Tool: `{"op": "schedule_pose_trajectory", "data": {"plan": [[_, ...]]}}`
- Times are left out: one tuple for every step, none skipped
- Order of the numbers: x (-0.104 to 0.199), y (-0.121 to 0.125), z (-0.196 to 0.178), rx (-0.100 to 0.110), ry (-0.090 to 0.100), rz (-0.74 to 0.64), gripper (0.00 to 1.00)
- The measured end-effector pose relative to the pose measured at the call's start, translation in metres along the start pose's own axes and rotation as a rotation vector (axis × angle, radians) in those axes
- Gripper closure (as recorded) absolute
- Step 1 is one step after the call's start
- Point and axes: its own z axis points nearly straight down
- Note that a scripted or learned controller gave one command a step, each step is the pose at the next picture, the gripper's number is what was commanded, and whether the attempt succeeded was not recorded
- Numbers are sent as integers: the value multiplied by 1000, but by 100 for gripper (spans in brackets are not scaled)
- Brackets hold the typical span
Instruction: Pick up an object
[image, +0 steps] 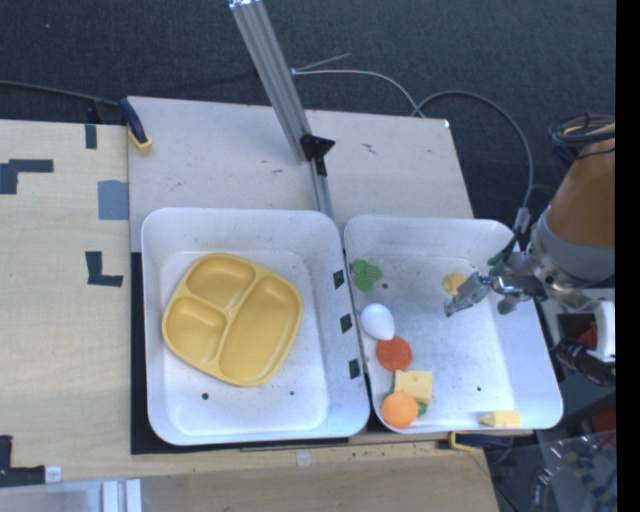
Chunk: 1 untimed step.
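At the far left the wooden counter (60, 330) carries a few dark tape marks, and a yellow-and-blue clamp (134, 124) sits at the corner of the pale board behind the bins. The left bin (160, 400) holds a yellow divided plate (233, 317), lying flat with its three compartments facing up, near the bin's middle. A metal rail (278, 80) slants down from the top edge to a black bracket where the two bins meet. In the right bin (520, 380) the small things sit mostly along its left side: a green piece (366, 274) near the top, a white egg-shaped object (377, 321) just below it, a red-orange round piece (394, 353) touching or nearly touching the egg, then a yellow block (414, 385) and an orange ball (400, 410) close together at the bin's front-left corner, with a bit of green showing between them. A small yellow wedge (499, 419) lies apart by the front right wall. Another yellow object (455, 283) rests in the upper middle of this bin, just beside the jaws (462, 298). The jaws hang low over the bin floor right next to that yellow object; whether they are spread or pressed together cannot be told. Nothing can be seen gripped in them. The grey arm with its orange band (585, 205) comes in from the right.
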Motion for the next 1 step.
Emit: {"op": "schedule_pose_trajectory", "data": {"plan": [[0,0,-10,1,1,-1,100]]}}
